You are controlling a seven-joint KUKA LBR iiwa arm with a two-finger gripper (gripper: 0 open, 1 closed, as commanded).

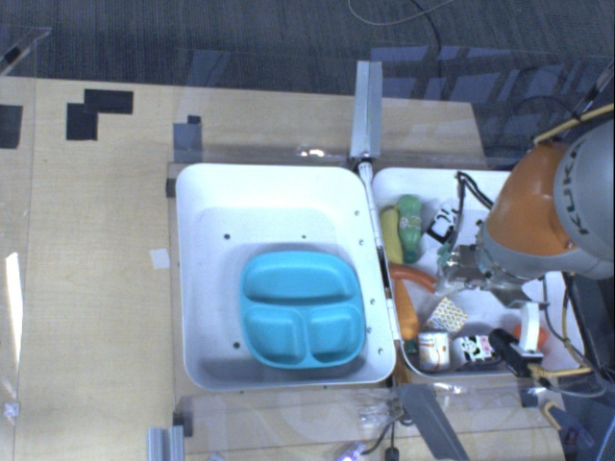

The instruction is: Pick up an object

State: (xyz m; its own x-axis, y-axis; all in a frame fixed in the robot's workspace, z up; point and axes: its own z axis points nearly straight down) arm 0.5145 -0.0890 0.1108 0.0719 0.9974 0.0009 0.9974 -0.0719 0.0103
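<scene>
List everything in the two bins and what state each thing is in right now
Blue divided plate: flat in the left bin, right way up.
Green bottle: lying down in the right bin.
Yellow item: lying beside the green bottle.
Small can: at the near edge, orientation unclear.
Gripper: low over the right bin.

The bench (96, 286) looks like pale matt wood. Both bins (279, 200) are smooth white plastic with a slight sheen. The blue divided tray (303, 305) is smooth matt plastic.
</scene>
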